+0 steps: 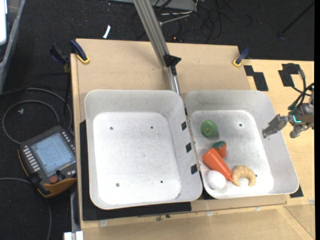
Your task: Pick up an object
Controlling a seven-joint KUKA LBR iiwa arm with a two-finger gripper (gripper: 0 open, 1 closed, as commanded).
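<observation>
A single fixed camera is looking down from above the bench at a slant, facing both white bins: the left bin and the right bin are lying side by side across the middle of the frame. It is sitting far enough back to be taking in the whole bench top, dark floor beyond, and a handheld control pendant at left.

You had two shallow white plastic bins side by side on the bench; the left bin sat beside the right bin; in the right one lay a round green fruit behind an orange carrot, with a white egg and a tan croissant nearest the front.
</observation>
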